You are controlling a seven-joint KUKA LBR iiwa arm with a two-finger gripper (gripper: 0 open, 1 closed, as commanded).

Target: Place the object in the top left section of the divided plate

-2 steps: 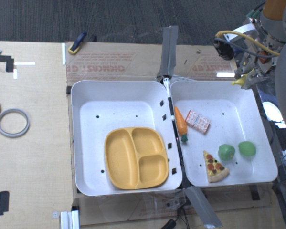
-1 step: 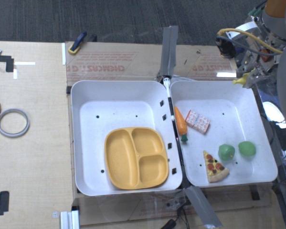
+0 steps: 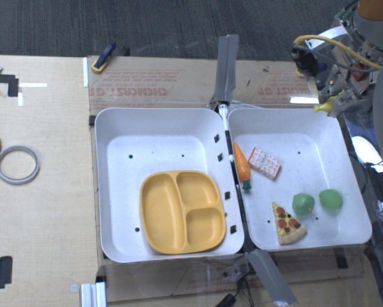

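While the yellow divided plate (image 3: 181, 211) sits bare in the left bin (image 3: 114, 139), nothing is placed yet; the carrot (image 3: 242, 164), cracker (image 3: 265, 162), pizza slice (image 3: 287, 224) and two green pieces (image 3: 316, 201) lie in the right bin (image 3: 344, 235); which is meant, I cannot tell; the gripper (image 3: 335, 98) hovers at one o'clock, its jaws unreadable.

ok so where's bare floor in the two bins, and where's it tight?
Left bin: bare white strip along the back wall, above the yellow divided plate, and a narrower strip down its left side. Right bin: bare in the back right, behind the two green balls. Tight near the divider: carrot, pink packet; pizza slice and the balls crowd the front.
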